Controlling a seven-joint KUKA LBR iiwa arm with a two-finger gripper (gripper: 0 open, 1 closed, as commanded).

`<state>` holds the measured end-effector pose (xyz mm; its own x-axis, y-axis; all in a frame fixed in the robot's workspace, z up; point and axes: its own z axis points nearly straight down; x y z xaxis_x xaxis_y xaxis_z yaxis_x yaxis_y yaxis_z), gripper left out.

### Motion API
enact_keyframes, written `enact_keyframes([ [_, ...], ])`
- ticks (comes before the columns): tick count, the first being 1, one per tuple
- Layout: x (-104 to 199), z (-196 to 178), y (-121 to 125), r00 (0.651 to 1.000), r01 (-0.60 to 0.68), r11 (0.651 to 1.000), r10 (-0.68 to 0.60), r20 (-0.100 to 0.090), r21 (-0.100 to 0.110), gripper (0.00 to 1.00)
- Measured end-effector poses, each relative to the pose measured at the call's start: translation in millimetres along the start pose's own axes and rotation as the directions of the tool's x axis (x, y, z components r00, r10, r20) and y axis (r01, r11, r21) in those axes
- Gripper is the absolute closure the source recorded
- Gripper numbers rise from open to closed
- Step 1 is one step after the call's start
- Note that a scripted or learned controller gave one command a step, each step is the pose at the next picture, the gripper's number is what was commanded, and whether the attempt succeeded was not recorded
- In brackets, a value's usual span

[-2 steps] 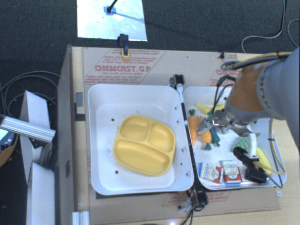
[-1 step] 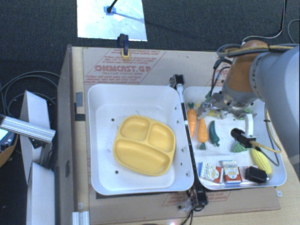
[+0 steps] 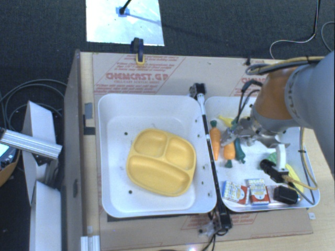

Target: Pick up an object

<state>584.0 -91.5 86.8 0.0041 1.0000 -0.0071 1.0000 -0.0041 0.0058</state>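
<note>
A thick robot arm [image 3: 309, 90] has a smooth, rounded grey shell and a broad orange band [image 3: 273, 95] around it just above the wrist. Below the band the wrist narrows to a pale grey collar and then to a small gripper [image 3: 236, 135] of dull metal parts. Thin black cables [image 3: 244, 104] loop along the outside of the arm near the band.

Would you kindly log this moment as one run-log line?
claw: low in right bin, by carrot | grasp: unclear | yellow tray: left bin
</note>
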Motion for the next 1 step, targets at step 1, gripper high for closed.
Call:
enact_keyframes([
  [1,-7.7,2.7,-31.6,1.000,0.003,1.000,-0.003,-0.008,0.008,0.00],
])
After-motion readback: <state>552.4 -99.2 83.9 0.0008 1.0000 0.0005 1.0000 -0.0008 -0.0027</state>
